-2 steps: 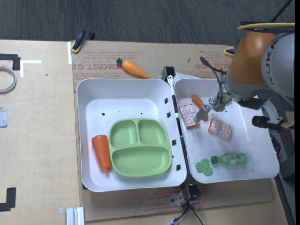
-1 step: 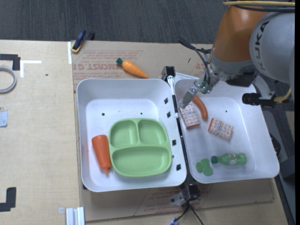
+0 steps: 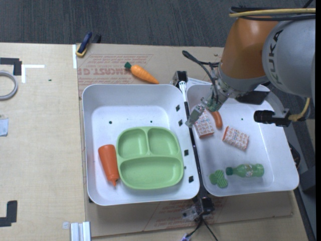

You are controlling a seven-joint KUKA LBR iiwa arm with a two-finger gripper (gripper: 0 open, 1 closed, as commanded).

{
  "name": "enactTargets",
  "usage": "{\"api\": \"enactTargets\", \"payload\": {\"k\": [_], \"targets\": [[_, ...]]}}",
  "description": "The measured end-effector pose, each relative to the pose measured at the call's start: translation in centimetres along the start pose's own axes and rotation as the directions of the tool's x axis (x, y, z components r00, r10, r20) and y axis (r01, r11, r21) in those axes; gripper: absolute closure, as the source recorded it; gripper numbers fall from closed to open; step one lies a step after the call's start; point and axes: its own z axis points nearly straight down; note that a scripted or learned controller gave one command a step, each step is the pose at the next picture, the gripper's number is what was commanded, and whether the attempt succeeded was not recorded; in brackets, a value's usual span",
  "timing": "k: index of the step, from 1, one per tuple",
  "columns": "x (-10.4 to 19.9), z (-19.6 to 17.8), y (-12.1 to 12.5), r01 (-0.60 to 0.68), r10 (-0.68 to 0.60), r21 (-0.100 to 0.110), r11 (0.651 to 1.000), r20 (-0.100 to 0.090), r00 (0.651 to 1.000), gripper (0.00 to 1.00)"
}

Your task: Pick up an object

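Camera view, looking down at a slant: my arm [image 3: 261,44] comes in from the upper right of the frame, and my gripper [image 3: 200,113] hangs low over the upper left corner of the right bin [image 3: 281,182], close to the wall it shares with the left bin [image 3: 93,104]. Whether my gripper is open, closed or gripping something, I cannot tell; it is small and blurred against the clutter under it.

Directly below and just beside my gripper lies a small white-and-red packet [image 3: 204,126], with a short orange-red piece [image 3: 216,119] touching its right side. A second patterned packet [image 3: 235,137] lies a little to the right, near the middle of that bin. Toward the lower edge of the right bin are a green bottle [image 3: 246,170] on its side and a small green leafy piece [image 3: 218,178] just left of it.

In the left bin a green divided plate [image 3: 149,157] fills the centre, with an orange carrot-shaped toy [image 3: 108,162] lying along its left side. Another carrot [image 3: 142,73] lies on the cardboard [image 3: 108,67] above the left bin, at upper centre of the frame.
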Motion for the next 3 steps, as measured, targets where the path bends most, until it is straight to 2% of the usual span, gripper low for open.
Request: {"api": "enactTargets", "payload": {"k": [1, 2, 3], "targets": [[1.7, 0.0, -2.1, 0.189, -0.189, 0.0, 0.982, 0.0, 0.982, 0.0], [5.0, 0.0, -6.4, 0.379, -0.379, 0.0, 0.925, 0.0, 0.925, 0.0], [1.0, 0.0, -2.2, 0.526, -0.526, -0.001, 0.851, 0.003, 0.851, 0.0]]}}
